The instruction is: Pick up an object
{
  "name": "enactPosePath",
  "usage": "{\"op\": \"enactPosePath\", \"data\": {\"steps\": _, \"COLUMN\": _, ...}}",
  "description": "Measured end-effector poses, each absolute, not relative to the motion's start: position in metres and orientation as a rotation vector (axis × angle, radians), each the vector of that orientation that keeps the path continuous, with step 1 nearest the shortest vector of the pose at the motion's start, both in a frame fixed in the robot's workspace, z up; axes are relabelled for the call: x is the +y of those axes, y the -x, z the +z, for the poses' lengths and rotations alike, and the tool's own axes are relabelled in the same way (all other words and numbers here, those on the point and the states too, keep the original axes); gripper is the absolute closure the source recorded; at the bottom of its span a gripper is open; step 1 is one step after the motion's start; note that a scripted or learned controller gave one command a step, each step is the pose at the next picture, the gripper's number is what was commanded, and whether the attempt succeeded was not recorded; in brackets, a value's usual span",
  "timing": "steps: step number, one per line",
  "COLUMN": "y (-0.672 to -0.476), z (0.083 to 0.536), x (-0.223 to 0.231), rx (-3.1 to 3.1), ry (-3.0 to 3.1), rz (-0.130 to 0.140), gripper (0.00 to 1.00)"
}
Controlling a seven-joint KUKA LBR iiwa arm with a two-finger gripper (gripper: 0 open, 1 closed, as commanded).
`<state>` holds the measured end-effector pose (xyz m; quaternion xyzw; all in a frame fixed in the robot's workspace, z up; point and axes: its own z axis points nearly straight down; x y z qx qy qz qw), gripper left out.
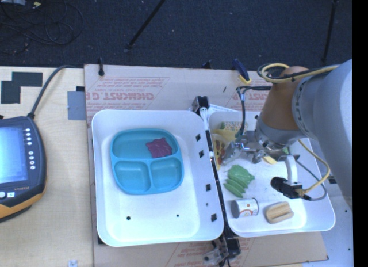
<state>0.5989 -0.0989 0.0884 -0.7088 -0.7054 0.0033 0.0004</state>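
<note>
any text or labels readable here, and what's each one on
Red print on the cardboard sheet under the bins: upside down from this view; seems to read "CHEMCRZT. G", letters uncertain.
Fainter red print on the cardboard's front edge: too blurred to read.
Label on the small can in the right bin: red and white, too small to read.
Screen of the handheld control pendant at left: lit, nothing legible.
</note>
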Motion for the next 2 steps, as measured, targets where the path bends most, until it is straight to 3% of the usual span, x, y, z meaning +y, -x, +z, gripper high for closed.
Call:
{"op": "enactPosePath", "data": {"steps": 1, "y": -0.589, "z": 0.19, "x": -0.07, "rx": -2.224, "ry": 2.218, "rz": 0.0, "gripper": 0.0}}
{"op": "enactPosePath", "data": {"steps": 2, "y": -0.505, "z": 0.142, "x": -0.091, "rx": -2.207, "ry": 2.216, "rz": 0.016, "gripper": 0.0}}
